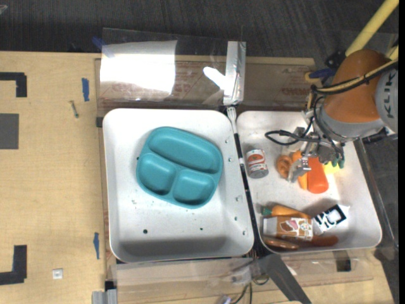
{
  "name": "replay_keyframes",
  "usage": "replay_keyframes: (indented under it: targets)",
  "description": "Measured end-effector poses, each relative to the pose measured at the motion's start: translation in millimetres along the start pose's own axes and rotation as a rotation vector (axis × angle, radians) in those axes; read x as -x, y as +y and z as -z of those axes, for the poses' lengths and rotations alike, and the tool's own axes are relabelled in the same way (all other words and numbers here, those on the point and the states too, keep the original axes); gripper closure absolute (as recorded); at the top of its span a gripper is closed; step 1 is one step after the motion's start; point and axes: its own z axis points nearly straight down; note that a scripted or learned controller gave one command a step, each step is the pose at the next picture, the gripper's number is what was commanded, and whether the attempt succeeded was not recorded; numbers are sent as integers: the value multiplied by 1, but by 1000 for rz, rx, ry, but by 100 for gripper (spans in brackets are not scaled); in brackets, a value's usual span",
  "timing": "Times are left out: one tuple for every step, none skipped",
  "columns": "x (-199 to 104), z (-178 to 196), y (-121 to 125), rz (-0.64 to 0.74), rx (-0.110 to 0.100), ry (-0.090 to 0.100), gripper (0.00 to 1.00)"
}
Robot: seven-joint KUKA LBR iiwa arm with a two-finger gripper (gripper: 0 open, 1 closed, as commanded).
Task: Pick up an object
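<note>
The arm comes in from the upper right and its gripper (306,167) hangs low in the right bin (364,198), over a cluster of toys. Right under it sit an orange block (316,180), a small orange pretzel-like piece (286,164) and a yellow piece (333,164). The metal fingers (302,168) point down between the pretzel piece and the orange block. I see nothing clearly held between them. A small red-and-white can (256,163) stands to the left.
The left bin (126,214) holds a teal divided plate (180,165). Along the right bin's front lie a brown-orange packet (290,225), a black-and-white item (331,217) and a red sausage-like piece (297,241). Cables trail from the wrist. A clear panel stands behind the bins.
</note>
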Motion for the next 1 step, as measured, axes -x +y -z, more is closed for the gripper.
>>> replay_keyframes:
  targets:
    - [19, 115, 21, -39, 0, -4, 100]
